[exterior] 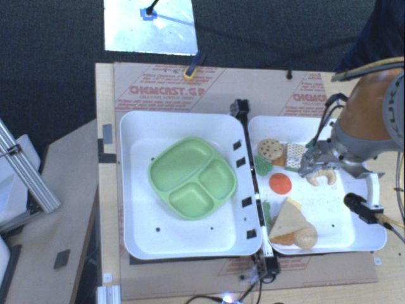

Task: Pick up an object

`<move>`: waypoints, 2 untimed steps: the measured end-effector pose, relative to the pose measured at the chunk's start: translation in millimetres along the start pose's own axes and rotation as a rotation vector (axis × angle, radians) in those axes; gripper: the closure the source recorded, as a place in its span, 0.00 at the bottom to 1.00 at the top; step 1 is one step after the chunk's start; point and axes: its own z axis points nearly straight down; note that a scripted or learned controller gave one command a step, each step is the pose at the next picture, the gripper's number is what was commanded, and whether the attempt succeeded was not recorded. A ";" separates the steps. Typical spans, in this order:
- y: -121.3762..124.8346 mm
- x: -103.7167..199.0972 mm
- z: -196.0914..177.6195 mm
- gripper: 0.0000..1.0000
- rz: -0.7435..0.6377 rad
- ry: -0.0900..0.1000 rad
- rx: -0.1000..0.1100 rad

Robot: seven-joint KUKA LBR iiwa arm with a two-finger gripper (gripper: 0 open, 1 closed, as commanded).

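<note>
The right bin point(354, 233) holds several toy foods. A round cookie point(270, 148) lies at its back left, with a pale speckled cracker point(294, 154) beside it and a green piece point(262, 166) just in front. A red tomato-like disc point(280, 183) lies mid-left. A tan sandwich wedge point(289, 218) and a beige roll point(307, 236) rest near the front. My gripper point(314, 164) is low over the bin's middle, right of the cracker. A curved beige pastry point(323, 178) lies directly at its tip; whether they touch is unclear.
The left bin point(136, 233) holds a light green divided plate point(192, 177). A black divider with clips point(248, 170) runs between the bins. The grey and orange arm point(373, 116) covers the right bin's back right corner. A black part point(359, 208) sticks out near the right rim.
</note>
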 end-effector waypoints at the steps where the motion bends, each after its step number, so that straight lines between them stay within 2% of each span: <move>1: 7.9 1.3 -62.8 1.00 -0.001 0.000 -0.002; 2: 8.8 1.4 -64.6 1.00 -0.001 0.001 0.004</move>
